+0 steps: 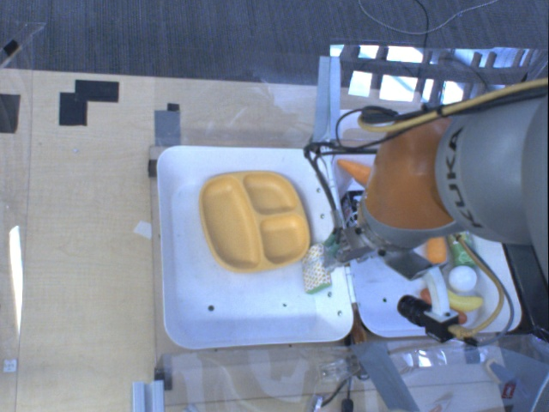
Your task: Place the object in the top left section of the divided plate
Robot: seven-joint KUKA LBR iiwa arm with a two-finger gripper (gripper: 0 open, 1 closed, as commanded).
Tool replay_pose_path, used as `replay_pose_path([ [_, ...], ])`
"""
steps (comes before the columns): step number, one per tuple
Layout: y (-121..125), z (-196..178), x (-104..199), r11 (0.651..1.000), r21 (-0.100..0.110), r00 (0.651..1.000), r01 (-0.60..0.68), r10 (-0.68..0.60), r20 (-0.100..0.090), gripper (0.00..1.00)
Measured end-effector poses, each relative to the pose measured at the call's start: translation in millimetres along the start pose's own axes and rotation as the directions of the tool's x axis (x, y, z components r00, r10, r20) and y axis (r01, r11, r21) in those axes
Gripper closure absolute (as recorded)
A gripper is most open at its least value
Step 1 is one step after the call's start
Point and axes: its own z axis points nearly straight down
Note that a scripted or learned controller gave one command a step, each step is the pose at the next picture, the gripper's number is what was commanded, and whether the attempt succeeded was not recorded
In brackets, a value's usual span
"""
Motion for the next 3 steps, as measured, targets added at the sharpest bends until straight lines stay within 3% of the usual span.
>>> replay_pose_path([
  [1,36,0,2,0.978,-0.002,0.978,0.209,-0.209,0.001,1.0],
  [2,51,0,-69,0.986,-0.002,0.986,0.165,-0.165,0.002,1.0],
  [3,113,0,-18,0.962,-0.003,0.962,0.274,-0.274,0.002,1.0],
])
